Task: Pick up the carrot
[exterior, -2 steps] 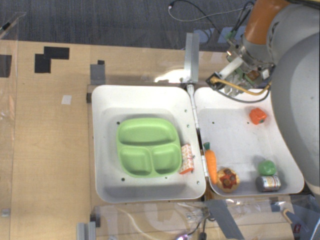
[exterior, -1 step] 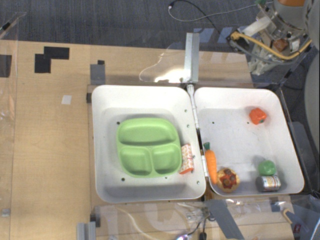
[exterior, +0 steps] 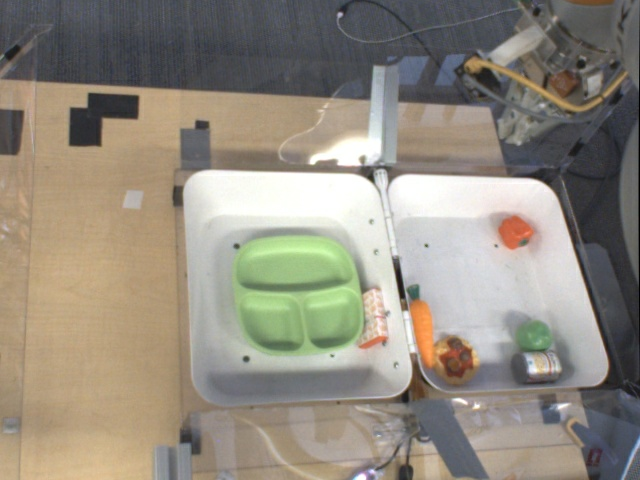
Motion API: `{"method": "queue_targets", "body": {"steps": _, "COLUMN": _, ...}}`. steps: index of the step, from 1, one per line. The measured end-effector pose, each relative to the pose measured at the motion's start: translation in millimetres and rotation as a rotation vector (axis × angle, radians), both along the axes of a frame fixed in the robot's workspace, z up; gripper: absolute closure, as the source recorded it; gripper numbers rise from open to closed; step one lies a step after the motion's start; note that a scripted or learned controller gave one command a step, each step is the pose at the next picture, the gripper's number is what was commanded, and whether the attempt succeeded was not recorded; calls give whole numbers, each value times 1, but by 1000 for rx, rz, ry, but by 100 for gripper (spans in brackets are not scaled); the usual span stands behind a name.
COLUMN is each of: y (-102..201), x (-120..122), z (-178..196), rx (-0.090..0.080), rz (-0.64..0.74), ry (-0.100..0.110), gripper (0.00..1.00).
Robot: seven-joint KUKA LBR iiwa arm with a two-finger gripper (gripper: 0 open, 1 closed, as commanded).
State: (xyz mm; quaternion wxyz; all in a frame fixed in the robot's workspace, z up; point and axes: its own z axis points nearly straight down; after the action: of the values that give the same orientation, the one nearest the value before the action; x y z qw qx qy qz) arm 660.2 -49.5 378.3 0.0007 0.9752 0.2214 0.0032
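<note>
Above the far right corner of the right bin [exterior: 470, 193], outside its rim, the gripper [exterior: 522, 118] is held over the worktop [exterior: 100, 298], with yellow and black cables looped around the wrist. Whether it is open or closed cannot be told at this slant, and nothing is seen in its grasp.

Well apart from the gripper, down and to the left of it in the view, the carrot [exterior: 422, 332] is found in the right bin. It is laid flat along that bin's left wall, close to the near left corner, with its dark green top turned toward the far side. Just beside the carrot's tip, on the side nearer the gripper, a round red-and-yellow toy [exterior: 456, 359] is placed; whether the two are touching cannot be told.

Nearest to the gripper, almost straight below it in the view, an orange-red toy [exterior: 516, 232] is set by itself near the bin's far right part. Farther down on that same side, a green ball [exterior: 534, 334] and a can [exterior: 538, 367] lying on its side are placed close together by the near right corner.

Farthest from the gripper, across the metal divider [exterior: 384, 108], the left bin [exterior: 210, 218] is seen. A green tray [exterior: 297, 293] with three compartments is laid in its middle, and a small red-and-white packet [exterior: 374, 318] is propped against the tray's right edge, between the tray and the wall shared with the carrot's bin.
</note>
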Motion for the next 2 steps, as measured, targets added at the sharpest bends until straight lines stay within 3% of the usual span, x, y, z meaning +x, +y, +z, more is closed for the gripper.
{"method": "queue_targets", "body": {"steps": 1, "y": 37, "x": -38, "z": -13, "rx": 0, "rz": 173, "ry": 5, "gripper": 100}}
{"method": "queue_targets", "body": {"steps": 2, "y": 37, "x": -38, "z": -13, "rx": 0, "rz": 173, "ry": 5, "gripper": 0}}
